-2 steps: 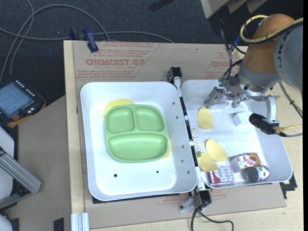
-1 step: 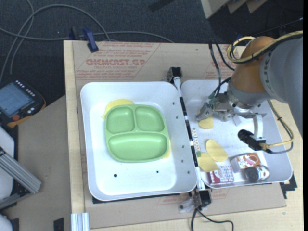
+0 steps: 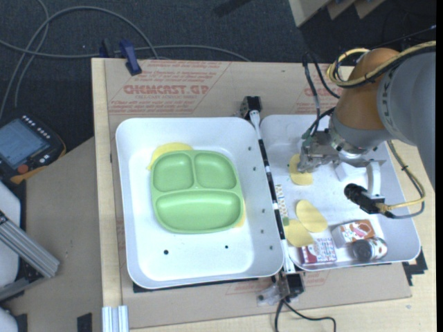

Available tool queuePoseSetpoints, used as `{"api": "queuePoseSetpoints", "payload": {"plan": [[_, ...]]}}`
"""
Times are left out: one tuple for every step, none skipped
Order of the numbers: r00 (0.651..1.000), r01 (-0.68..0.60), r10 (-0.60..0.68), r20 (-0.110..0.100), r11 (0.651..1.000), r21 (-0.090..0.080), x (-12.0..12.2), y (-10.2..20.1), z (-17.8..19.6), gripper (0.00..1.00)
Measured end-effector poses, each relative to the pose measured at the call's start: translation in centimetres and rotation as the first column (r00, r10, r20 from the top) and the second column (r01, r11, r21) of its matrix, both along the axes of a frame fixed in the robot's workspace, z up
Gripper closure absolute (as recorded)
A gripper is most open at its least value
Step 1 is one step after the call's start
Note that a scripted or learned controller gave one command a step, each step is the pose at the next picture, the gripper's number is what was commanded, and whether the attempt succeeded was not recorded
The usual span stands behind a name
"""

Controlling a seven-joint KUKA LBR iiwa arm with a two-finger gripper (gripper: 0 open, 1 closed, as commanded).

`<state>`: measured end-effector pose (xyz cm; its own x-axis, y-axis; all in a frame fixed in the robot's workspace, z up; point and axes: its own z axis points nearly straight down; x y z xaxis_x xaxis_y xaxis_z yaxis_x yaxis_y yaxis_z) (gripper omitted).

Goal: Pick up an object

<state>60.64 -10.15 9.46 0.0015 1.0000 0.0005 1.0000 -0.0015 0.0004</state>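
The tool [image 3: 309, 159], its opening impossible to tell, hung low over 1 yellow piece [image 3: 300, 177] in the right bin [image 3: 408, 237], suggesting approach; closing and lifting remained.

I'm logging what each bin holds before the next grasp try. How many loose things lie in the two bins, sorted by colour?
Green: 1, the divided plate in the left bin.
Yellow: 4, a flat piece under that plate's far corner, and three flat pieces in the right bin.
Red and white: 2, small packets.
Dark: 1, a small round thing.
Total: 8
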Motion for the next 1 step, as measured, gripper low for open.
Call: {"api": "queuePoseSetpoints", "payload": {"plan": [[1.0,0.0,0.0,0.0,1.0,0.0,-0.01,0.0,-0.01,0.0]]}}
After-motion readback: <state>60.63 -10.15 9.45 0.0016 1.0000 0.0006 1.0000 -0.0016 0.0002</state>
